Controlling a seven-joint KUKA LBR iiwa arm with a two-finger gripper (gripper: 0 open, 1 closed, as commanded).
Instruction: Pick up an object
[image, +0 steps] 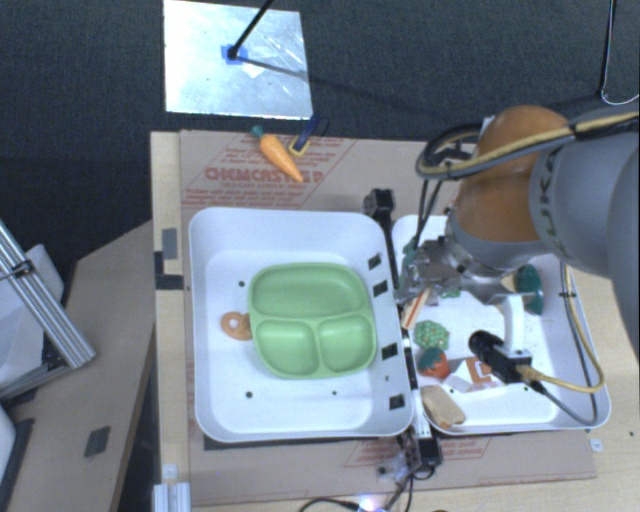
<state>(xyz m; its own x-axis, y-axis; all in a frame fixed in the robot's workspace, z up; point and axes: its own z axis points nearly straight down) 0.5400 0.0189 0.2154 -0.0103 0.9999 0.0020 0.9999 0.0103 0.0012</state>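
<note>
- Gripper (424, 278): low over the left side of the right bin (500, 410); open or closed cannot be told.
- Green knobbly object (432, 333): right bin, just beside the gripper.
- Red-orange piece (435, 365): touching the knobbly object.
- Tan bread-like piece (443, 406): right bin, near corner.
- Green divided tray (305, 320), orange ring (237, 326): left bin (225, 260).
- Carrot (280, 157): on cardboard beyond the bins.

Green plate (305, 320) in left bin (215, 400), carrot (280, 157) outside

A robotics lab: a grey robot arm (590, 200) reaches over white bins (228, 402) on a cardboard-topped bench (215, 172).
</note>
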